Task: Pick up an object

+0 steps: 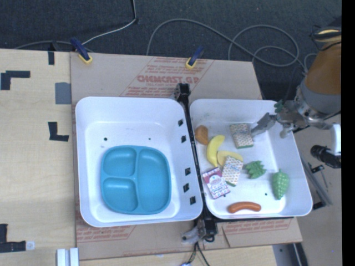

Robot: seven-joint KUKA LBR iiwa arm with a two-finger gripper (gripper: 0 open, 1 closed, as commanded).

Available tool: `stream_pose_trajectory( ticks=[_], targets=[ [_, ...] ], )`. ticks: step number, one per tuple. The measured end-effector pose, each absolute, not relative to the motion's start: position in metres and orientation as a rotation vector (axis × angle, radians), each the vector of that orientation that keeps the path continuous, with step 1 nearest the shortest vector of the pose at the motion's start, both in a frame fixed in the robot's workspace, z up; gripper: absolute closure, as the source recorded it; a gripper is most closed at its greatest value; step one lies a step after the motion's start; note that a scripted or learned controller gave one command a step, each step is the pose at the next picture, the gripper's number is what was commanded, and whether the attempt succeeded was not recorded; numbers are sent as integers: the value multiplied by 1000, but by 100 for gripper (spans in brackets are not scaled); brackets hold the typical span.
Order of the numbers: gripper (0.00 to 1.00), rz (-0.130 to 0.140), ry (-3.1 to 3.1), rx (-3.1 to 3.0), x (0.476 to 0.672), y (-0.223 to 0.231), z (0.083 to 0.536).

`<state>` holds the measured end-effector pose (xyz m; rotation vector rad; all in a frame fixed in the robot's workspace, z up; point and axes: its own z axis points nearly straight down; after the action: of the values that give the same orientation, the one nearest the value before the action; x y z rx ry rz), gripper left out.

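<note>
- The pincer (259, 127) reaches in over the right bin's (294, 165) far right corner, just beside a checkered pad (242, 136); whether it is spread or pressed together I cannot tell
- The left bin (89, 148) holds a blue divided plate (136, 180)
- In the right bin: banana (214, 149), green grapes (280, 184), sausage (244, 207), green leafy piece (255, 168), pink packet (216, 183)
</note>
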<state>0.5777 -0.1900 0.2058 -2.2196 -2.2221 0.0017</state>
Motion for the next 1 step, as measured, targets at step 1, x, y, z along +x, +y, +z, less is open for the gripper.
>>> stream_pose_trajectory(
  ticks=[1],
  targets=[
    [0, 3, -2219, -2219, 526, -203, 98]
  ],
)
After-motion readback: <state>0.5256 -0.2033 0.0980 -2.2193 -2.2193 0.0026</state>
